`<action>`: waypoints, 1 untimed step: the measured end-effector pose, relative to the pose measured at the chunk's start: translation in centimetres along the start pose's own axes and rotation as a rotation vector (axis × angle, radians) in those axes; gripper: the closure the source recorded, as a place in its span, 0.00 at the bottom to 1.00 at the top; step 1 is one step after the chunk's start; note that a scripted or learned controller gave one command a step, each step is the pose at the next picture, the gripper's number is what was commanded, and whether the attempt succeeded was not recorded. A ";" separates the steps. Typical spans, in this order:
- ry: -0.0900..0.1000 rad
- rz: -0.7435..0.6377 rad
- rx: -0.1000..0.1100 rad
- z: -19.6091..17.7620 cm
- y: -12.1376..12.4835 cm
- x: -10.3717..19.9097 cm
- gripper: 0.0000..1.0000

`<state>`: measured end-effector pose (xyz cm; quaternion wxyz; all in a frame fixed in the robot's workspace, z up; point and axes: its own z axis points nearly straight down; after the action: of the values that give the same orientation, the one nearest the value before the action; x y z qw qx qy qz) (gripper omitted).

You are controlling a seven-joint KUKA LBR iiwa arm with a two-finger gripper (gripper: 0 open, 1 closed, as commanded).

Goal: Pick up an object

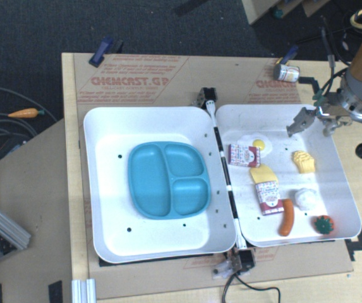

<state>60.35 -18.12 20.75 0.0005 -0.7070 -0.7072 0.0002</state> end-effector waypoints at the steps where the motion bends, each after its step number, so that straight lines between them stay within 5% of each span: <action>1: 0.000 -0.001 0.000 12.3 3.0 0.3 0.00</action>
<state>63.33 -17.79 8.46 0.0005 -0.7067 -0.7075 0.0001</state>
